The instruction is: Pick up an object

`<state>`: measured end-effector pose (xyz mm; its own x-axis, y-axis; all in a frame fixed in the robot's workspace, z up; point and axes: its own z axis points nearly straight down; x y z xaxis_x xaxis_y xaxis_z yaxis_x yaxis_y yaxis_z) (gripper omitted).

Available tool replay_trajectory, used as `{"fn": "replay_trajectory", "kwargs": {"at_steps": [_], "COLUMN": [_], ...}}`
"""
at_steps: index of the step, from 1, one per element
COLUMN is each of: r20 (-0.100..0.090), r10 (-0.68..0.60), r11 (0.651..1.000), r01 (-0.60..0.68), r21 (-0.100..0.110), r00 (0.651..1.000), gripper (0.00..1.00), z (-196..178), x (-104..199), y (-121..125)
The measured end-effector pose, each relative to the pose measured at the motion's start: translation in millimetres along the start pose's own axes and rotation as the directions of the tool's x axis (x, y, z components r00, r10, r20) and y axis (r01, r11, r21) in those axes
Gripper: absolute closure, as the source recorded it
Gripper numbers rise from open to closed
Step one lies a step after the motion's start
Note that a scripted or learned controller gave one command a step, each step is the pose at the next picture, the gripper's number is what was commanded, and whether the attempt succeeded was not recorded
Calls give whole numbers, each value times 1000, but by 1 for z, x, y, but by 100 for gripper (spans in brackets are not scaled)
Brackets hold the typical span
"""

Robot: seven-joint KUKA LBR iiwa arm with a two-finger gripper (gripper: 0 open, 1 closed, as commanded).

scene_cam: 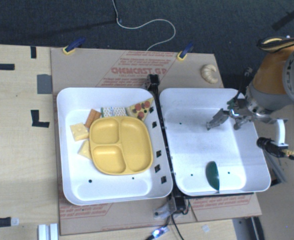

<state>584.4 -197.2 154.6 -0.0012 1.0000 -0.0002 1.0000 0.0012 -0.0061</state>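
A dark green oval object [212, 175] lies in the right bin [187, 149], near its front wall. My gripper [224, 123] hangs over the back right part of that bin, well behind the green object. Its two fingers are spread apart and open, with only bare bin floor between them. In the left bin [69, 184] a yellow divided plate [121, 144] sits in the middle. Tan crackers [79, 131], an orange piece [92, 117] and a patterned flat piece [142, 108] lie along the plate's back and left sides, partly tucked under it.
The bins rest on a cardboard sheet [137, 69] held by clips. A beige lump [210, 73] sits on the cardboard behind the right bin. A thin cable [147, 24] loops over the dark floor beyond.
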Motion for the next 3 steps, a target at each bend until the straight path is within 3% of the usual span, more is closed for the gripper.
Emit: {"fn": "replay_trajectory", "kwargs": {"at_steps": [2, 3], "r20": [2, 2], "r10": [-1, -2], "r11": [1000, 1000], "r01": [1, 2], "r21": [-5, -8], "r00": [1000, 1000], "gripper": [0, 100], "z": [71, 59], "x": [1, 1], "y": [5, 6]}}
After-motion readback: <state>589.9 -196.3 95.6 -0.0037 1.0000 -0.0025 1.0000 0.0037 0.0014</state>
